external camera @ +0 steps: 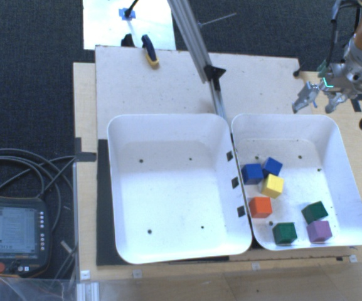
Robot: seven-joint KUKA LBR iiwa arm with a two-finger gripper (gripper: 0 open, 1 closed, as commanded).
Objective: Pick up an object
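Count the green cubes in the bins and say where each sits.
2. Both lie in the right bin: one green cube near the front wall, the other green cube behind the purple cube.

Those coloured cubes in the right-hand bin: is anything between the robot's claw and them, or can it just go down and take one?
Nothing visible blocks it. The gripper hangs above the right bin's far rim, with bare bin floor between it and the cubes. The blue cubes and yellow cube sit close together, which may crowd its approach.
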